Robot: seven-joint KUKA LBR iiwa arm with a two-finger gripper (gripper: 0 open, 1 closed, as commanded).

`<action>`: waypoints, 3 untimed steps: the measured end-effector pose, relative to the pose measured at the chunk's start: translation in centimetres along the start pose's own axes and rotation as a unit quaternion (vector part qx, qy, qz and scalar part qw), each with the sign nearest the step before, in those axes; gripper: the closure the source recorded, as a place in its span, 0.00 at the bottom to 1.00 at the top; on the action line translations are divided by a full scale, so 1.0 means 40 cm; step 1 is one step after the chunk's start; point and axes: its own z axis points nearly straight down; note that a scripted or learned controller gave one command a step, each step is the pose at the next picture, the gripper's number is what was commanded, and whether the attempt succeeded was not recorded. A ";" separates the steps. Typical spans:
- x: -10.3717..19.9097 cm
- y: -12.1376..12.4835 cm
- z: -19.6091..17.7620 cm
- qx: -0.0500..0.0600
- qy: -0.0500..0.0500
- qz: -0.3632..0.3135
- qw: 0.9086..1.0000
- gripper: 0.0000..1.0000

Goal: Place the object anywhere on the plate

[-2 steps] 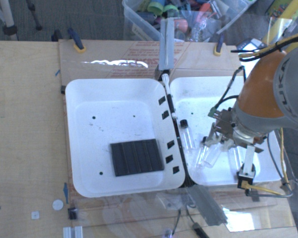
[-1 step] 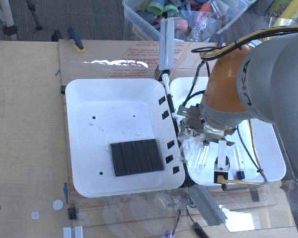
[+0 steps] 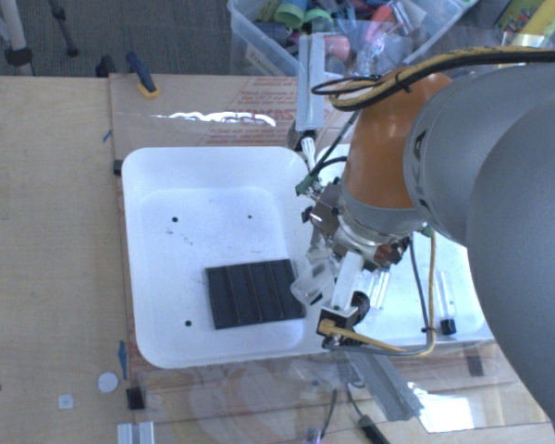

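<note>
Black ribbed slab [image 3: 252, 294]: flat dark rectangle with lengthwise grooves, lying level on the floor of the left bin, lower centre of the frame, its right end close to the bin's right wall
Role in task: the one loose thing seen in either bin; no other plate is seen, so whether it is the object to be placed or serves as the plate cannot be settled here
Left bin [image 3: 134, 248]: shallow white tray, centre-left of the frame, a few small dark specks on its floor, otherwise bare around the slab
Right bin [image 3: 458, 294]: a pale strip shows at lower right, the rest covered by the arm
Arm [image 3: 388, 146]: grey with an orange band, filling the right half of the frame, wrist tipped down over the wall between the two bins
Gripper [image 3: 313, 281]: low at the left bin's right edge, just beside the slab's upper right corner; contact with the slab cannot be told
Gripper opening: cannot be told at this slant; nothing is plainly seen in its hold
Progress: judged not done, as nothing rests on top of the slab
Remaining: judged a sure grasp, a carry and a set-down
Clear tub of coloured toys [image 3: 351, 7]: top centre of the frame, off the bench
</note>
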 end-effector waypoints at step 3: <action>0.172 -0.186 -0.240 0.000 0.000 0.130 0.991 1.00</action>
